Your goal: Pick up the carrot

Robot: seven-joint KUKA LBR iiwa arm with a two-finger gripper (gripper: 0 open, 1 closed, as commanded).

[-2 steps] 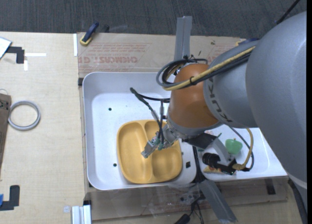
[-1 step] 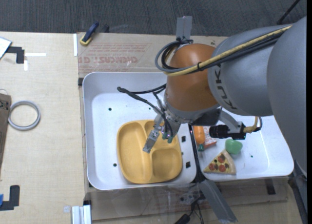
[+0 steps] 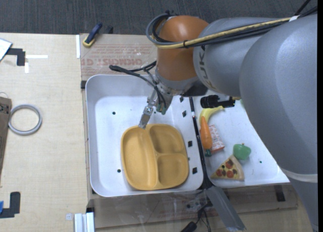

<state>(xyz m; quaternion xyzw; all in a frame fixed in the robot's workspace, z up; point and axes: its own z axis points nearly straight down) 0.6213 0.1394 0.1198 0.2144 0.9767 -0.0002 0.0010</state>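
The orange carrot [image 3: 205, 134] lies lengthwise along the left wall of the right bin [image 3: 262, 168], just below a yellow banana [image 3: 211, 112]. My gripper [image 3: 146, 117] hangs over the left bin [image 3: 103, 125], above the upper left rim of a yellow divided plate [image 3: 154, 156]. It is well to the left of the carrot, across the wall between the bins. Nothing shows in its grasp. The arm's orange band and grey body cover the back of both bins.
Beside the carrot in the right bin are a red and white packet [image 3: 217, 139], a green toy vegetable [image 3: 242, 151] and a pizza slice [image 3: 229, 169]. A roll of tape [image 3: 23, 119] lies on the bench at the left, and a blue tool [image 3: 93, 34] at the back.
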